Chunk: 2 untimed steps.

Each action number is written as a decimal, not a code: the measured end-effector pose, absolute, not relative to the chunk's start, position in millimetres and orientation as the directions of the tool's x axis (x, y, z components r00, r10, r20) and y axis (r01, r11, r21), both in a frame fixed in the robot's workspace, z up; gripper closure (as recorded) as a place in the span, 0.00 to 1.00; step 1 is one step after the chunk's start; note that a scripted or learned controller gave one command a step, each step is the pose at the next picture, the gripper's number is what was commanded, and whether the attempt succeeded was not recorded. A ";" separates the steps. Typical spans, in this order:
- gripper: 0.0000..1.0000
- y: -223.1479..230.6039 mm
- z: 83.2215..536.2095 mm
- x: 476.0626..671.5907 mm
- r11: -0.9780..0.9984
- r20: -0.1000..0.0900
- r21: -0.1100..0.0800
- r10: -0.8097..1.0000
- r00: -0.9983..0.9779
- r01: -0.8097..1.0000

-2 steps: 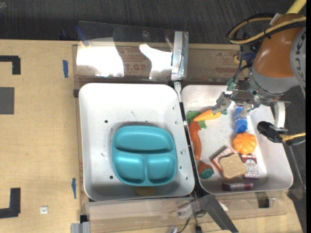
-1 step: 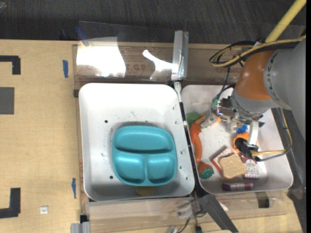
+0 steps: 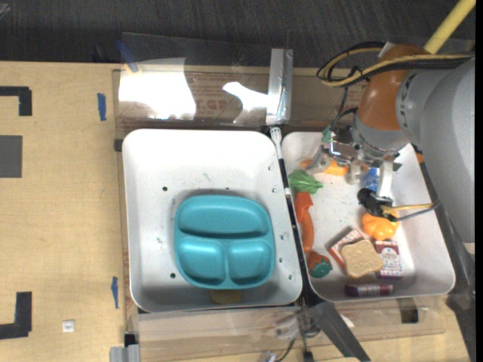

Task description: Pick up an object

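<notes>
The right bin (image 3: 434,277) holds several toy items. An orange carrot (image 3: 304,217) lies along its left wall below a green leafy piece (image 3: 304,181). A slice of bread (image 3: 361,257) rests near the front on a reddish box (image 3: 341,241). An orange fruit-like piece (image 3: 377,227) sits to the right of centre. My gripper (image 3: 353,155) hangs low over the back of this bin, beside a small yellow-orange piece (image 3: 334,169) and a blue item (image 3: 370,178). I see nothing clearly between its fingers.
The left bin (image 3: 143,157) holds a teal divided plate (image 3: 223,240). A purple marker (image 3: 370,288) and a red-white packet (image 3: 389,261) lie at the right bin's front. A dark green piece (image 3: 318,265) sits by the carrot's tip. The grey arm (image 3: 445,127) covers the bin's right side.
</notes>
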<state>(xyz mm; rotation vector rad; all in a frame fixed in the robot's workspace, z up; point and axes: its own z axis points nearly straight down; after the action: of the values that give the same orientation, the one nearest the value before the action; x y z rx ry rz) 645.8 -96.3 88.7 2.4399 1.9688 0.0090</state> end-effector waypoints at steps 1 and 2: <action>1.00 -95.1 100.9 647.4 -0.209 0.002 0.013 0.978 0.209 0.978; 1.00 -173.1 86.6 641.4 -0.006 -0.003 0.005 1.000 0.006 1.000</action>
<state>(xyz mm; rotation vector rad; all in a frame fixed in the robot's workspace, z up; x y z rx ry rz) 641.4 -173.1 86.6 2.2244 2.2110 0.0018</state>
